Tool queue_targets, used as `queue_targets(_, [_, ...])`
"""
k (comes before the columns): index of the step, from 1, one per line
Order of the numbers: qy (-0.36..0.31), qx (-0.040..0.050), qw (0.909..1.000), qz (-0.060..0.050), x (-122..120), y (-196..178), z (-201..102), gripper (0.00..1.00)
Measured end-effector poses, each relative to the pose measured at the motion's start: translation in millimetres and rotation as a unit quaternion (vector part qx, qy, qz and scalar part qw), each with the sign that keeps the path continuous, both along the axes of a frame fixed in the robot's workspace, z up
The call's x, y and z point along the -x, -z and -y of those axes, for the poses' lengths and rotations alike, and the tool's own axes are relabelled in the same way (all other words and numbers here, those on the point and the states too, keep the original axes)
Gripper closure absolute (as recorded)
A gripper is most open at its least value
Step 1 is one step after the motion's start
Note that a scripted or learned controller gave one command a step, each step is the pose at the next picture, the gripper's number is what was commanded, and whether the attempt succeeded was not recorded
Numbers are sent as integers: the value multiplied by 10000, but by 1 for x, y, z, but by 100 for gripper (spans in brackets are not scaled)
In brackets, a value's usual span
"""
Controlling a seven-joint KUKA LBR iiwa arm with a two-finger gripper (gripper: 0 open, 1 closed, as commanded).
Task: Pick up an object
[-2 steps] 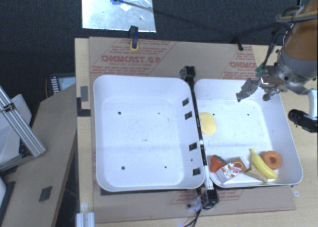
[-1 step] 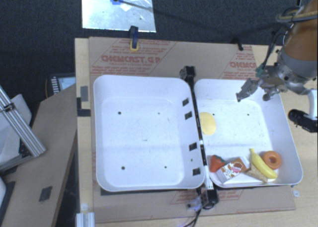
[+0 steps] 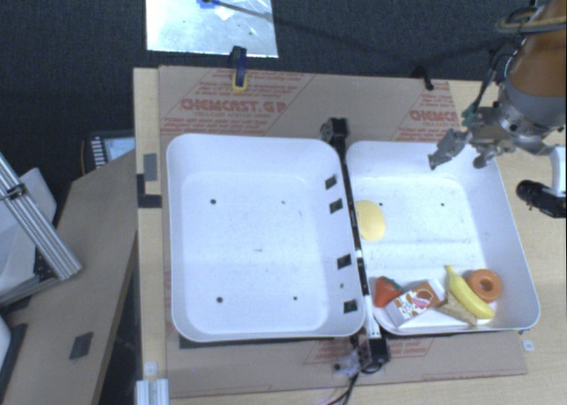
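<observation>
My gripper [image 3: 461, 158] hangs over the far edge of the right bin [image 3: 496, 208], open, with nothing between its fingers. A flat yellow oval piece [image 3: 369, 220] lies against the bin's left wall, well to the left of and nearer than the gripper. In the near corner of the bin sit a yellow banana [image 3: 468, 293], an orange round piece [image 3: 485, 284], a white packet with a red picture [image 3: 415, 302] and a red piece [image 3: 386, 291], all far from the gripper.
The left bin [image 3: 190, 173] stands beside the right one, with a black clipped divider [image 3: 347, 226] between them. Both rest on a cardboard sheet [image 3: 292, 97]. A shiny metal plate [image 3: 211, 6] lies at the back.
</observation>
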State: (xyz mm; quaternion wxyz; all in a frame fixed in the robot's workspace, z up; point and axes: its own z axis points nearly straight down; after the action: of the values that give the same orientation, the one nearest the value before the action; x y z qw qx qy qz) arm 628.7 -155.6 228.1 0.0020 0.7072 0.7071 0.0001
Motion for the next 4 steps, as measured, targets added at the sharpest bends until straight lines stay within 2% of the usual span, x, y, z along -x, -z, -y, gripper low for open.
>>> queue_targets(1, [-27, -11, 10000, -19, -25, 86, 1, 0])
queue_targets(2, [-37, -14, 10000, 5, -41, 77, -26, 0])
queue_targets(4, [-27, -11, 10000, 2, -41, 77, -24, 0])
